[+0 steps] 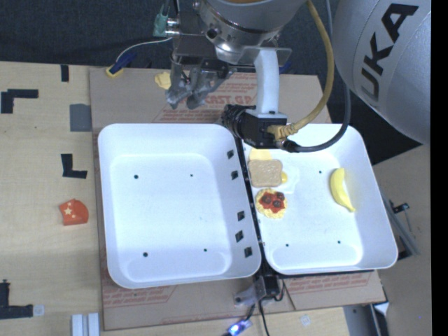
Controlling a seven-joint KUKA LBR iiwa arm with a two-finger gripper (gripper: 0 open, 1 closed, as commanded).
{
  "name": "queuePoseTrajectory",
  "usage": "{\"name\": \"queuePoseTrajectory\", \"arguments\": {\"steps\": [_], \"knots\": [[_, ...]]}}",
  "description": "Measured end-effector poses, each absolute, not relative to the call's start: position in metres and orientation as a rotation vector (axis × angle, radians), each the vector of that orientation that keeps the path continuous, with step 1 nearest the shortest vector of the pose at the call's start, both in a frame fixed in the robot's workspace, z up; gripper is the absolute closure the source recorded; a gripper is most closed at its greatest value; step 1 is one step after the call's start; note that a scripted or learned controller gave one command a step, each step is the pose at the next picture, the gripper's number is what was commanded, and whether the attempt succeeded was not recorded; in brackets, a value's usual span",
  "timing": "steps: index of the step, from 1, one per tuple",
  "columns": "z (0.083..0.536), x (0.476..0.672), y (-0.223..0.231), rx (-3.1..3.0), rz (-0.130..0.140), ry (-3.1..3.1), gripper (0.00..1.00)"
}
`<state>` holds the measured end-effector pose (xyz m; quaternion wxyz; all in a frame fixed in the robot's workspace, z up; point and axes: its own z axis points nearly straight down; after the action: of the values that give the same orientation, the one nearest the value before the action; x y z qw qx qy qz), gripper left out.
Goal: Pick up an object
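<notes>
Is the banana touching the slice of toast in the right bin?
Apart. The camera view shows bare white bin floor between the banana by the right wall and the toast near the divider.

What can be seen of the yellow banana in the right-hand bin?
The banana is a small, smooth, plain yellow piece, plastic-looking like a toy. It is curved and lies flat on the floor of the right bin, near that bin's right wall, running roughly top to bottom. Nothing touches it; the other food pieces lie apart, toward the bin's left side.

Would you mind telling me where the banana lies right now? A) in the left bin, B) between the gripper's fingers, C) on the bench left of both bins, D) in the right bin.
D: the banana lies on the floor of the right bin, near its right wall.
</notes>
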<state>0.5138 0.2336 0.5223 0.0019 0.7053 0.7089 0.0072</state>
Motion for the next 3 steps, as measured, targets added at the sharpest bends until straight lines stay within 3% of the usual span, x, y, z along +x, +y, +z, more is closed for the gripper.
{"name": "queuePoseTrajectory", "arguments": {"steps": [1, 3], "knots": [[0.522, 0.515, 0.234, 2.217, -0.004, 2.226, 1.00], [0.541, 0.515, 0.235, 2.214, -0.010, 2.230, 1.00]]}}
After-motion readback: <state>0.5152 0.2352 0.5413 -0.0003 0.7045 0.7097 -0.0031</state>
